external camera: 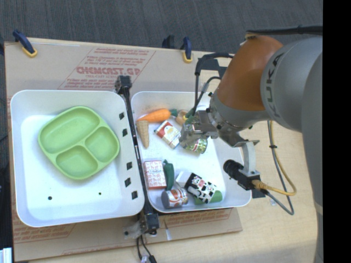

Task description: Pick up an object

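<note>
Starting at the left of the frame, the left bin [22, 201] holds a green divided plate [79, 141] and nothing the arm is near. Across the clamped divider, the right bin [233, 199] carries the clutter: an orange carrot [155, 115] near its upper left, a cone-shaped piece [143, 133] just below it, a small red-and-white packet [168, 133] toward the middle, a red box [154, 174] lower down, a small can [175, 197] at the bottom edge, and a black-and-white cow-patterned item [200, 189] lying beside it.

The gripper [193, 130] hangs over the upper middle of that bin, right of the packet. Just below and touching it, by the look of things, sits a greenish, shiny object [196, 144], which I take as the likely target. It lies directly under the tool, slightly toward the bottom of the frame, so a straight descent seems the deciding move. Its long axis cannot be made out. Whether the object is between the gripper's tips or merely beneath them, I cannot tell from this slant.
</note>
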Tool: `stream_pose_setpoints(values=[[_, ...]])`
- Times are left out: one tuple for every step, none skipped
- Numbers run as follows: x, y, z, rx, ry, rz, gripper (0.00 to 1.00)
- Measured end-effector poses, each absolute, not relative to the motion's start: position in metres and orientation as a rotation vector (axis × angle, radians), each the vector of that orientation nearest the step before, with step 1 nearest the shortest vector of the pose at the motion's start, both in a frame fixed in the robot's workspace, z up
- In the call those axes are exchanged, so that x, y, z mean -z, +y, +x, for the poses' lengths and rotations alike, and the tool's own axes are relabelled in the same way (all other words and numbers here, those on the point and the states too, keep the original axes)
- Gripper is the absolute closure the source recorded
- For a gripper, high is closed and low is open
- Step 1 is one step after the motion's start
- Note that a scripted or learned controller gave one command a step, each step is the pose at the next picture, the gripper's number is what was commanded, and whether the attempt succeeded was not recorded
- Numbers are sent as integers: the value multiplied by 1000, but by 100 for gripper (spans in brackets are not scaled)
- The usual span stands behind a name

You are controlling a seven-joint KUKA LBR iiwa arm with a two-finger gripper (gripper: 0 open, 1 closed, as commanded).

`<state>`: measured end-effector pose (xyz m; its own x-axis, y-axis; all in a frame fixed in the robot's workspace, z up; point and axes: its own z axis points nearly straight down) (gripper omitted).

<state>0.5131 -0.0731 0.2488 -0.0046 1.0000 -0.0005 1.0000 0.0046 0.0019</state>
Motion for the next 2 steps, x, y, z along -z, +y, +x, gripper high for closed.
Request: stream_pose_setpoints(values=[[-245,-29,477,1,2229,2214,100],[-212,-21,546,3,2231,2213,100]])
